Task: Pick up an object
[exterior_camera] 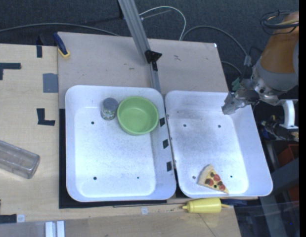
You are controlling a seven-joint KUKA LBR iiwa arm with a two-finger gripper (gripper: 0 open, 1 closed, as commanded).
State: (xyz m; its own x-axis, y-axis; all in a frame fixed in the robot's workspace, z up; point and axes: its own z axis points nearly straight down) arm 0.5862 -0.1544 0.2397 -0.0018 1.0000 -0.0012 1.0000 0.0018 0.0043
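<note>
**Arm Poised at the Upper Right Rim of the Right Bin**

The arm [279, 53] enters from the right edge of the view, its orange band above the grey wrist. The wrist angles down and to the left, placing the gripper [231, 105] over the upper right corner of the right bin [251, 147], at or just inside its rim. Whether the jaws stand wide or narrow cannot be told from this angle; nothing is seen between them.

Contents of the right bin: a pizza slice toy [212, 178] lies flat near the lower edge, well apart from the gripper.

Contents of the left bin [76, 147]: a green bowl [138, 115] sits upright in the upper portion, near the dividing wall. A small grey can [109, 108] stands just beside the bowl on its left; contact between the two cannot be confirmed.

Outside the bins: a yellow bottle [204, 206] lies on its side on the bench, just below the right bin's lower rim. A clear plastic container [13, 158] lies on the bench at far left.
</note>
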